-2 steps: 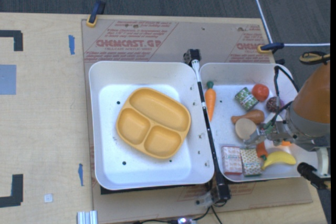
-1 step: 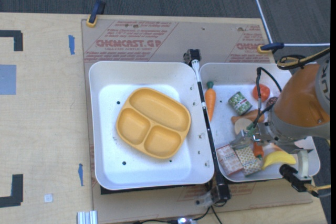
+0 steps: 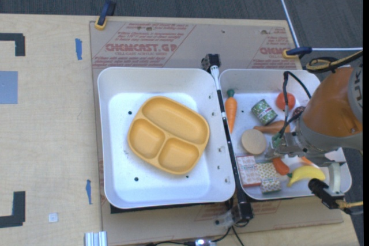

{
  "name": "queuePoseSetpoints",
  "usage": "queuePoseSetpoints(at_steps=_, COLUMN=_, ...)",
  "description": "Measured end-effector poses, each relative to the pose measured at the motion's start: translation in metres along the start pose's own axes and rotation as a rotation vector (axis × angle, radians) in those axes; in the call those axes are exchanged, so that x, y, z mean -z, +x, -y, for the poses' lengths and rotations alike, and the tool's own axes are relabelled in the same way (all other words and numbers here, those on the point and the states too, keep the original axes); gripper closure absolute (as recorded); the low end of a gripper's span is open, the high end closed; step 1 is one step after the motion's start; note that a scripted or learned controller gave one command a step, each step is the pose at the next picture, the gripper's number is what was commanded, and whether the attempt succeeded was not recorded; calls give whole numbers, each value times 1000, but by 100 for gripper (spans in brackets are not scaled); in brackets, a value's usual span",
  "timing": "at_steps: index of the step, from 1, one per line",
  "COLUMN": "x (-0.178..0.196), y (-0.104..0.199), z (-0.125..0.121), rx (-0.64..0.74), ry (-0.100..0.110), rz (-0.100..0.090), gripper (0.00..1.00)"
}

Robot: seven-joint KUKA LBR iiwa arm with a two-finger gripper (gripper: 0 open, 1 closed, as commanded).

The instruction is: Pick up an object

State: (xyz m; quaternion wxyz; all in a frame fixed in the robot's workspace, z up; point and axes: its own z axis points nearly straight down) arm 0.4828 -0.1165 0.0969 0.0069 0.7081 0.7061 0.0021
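I see the gripper (image 3: 282, 147) low in the right bin (image 3: 245, 80) | I cannot tell its finger state, wrist hides it | banana (image 3: 304, 174) just below-right of it | tan disc (image 3: 253, 142) just left | green can (image 3: 264, 112) up-left | carrot (image 3: 230, 113) farther left | yellow divided plate (image 3: 168, 135) well left, in the left bin (image 3: 112, 124)
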Motion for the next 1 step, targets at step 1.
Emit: queuePoseSetpoints(at_steps=1, x=88, y=67, z=2, rx=4, ry=11, rz=-7, gripper=100)
